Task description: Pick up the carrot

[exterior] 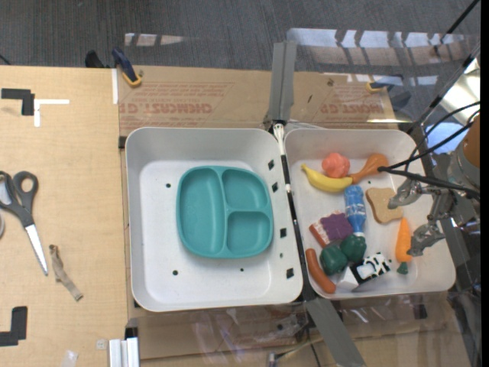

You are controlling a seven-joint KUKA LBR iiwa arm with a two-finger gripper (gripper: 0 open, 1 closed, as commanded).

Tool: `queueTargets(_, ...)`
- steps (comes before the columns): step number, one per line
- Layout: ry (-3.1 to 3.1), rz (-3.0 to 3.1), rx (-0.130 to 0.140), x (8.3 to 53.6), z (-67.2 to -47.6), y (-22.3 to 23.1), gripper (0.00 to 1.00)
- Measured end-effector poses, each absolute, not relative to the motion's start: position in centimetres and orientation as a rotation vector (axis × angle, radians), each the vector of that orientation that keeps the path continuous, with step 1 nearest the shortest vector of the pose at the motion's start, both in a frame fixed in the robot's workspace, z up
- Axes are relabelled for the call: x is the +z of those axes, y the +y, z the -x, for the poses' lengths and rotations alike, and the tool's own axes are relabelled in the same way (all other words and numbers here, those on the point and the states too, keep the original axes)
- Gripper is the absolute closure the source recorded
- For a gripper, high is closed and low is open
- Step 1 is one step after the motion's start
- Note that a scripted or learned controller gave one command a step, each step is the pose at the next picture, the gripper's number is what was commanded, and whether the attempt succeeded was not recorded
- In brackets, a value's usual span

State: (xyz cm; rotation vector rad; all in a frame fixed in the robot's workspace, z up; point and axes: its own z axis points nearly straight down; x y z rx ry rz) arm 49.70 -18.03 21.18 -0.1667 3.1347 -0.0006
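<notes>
Carrot [403,239]: lying in right bin [428,283], not yet lifted.
Tool [413,219]: hovering open, straddling carrot.
Left: closing, lifting.

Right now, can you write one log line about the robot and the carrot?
stage: reaching | gripper: open, astride carrot | carrot: lying in right bin beside bread slice | lifted: no

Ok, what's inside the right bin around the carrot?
In the right bin, the carrot lies by the toast slice, between the gripper fingers. Also inside: banana, blue bottle, purple block, broccoli, sausage. The carrot's underside is covered.
</notes>
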Motion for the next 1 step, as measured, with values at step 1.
queueTargets(1, 3.122, -0.174, -0.006, 11.42, -49.59, -19.48, 0.00)
